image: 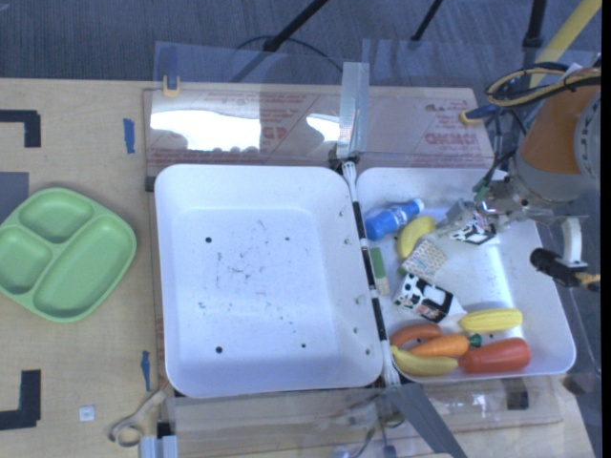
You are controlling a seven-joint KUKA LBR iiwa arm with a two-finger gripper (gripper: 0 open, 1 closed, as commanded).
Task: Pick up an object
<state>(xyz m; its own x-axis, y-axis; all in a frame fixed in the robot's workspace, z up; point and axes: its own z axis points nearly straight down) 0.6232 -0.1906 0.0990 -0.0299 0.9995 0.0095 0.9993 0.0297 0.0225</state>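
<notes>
Claw [474,219] over right bin [554,299], upper right of frame.
Can't tell if open or closed (too blurry); blue bottle [391,218], bananas, carrot [441,346] lie w/in that bin.

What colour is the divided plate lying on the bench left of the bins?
Light green; the divided plate shows plainly in the camera view.

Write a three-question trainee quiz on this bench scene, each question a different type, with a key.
1. True or false: the blue bottle lies in the right bin.
2. Which item lies nearest the right bin's front wall? A) red pepper B) blue bottle C) green tray
3. Fill in: the pincer hovers over the ___ bin.

Key: 1 true; 2 A; 3 right.
</notes>
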